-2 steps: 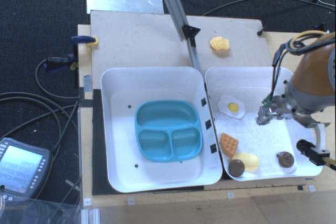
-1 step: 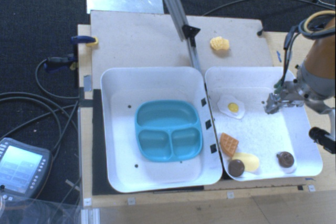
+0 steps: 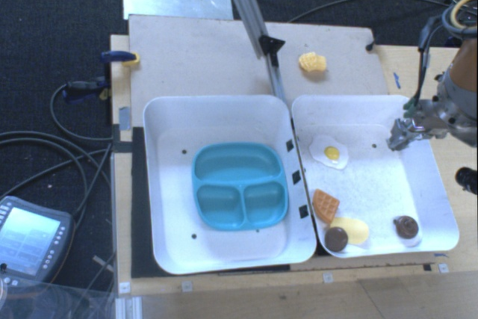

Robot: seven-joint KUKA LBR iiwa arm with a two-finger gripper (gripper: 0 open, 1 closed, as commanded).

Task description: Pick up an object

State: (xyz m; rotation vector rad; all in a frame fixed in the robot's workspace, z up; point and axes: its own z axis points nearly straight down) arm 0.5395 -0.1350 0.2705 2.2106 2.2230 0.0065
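Over the right bin's [image 3: 429, 160] far right edge, the gripper [image 3: 399, 137] is hovering, its grip state impossible to tell. Toy fried egg [image 3: 329, 153] is lying mid-bin; waffle [image 3: 325, 205], yellow piece [image 3: 353, 229] and two chocolate pieces [image 3: 407, 227] are sitting along the near edge.

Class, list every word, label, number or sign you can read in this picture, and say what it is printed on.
None can be read.
The grey handheld control pendant has a lit screen, too blurred to read.
The small black tabs on the two shallow white plastic bins' shared rim carry no legible marks.
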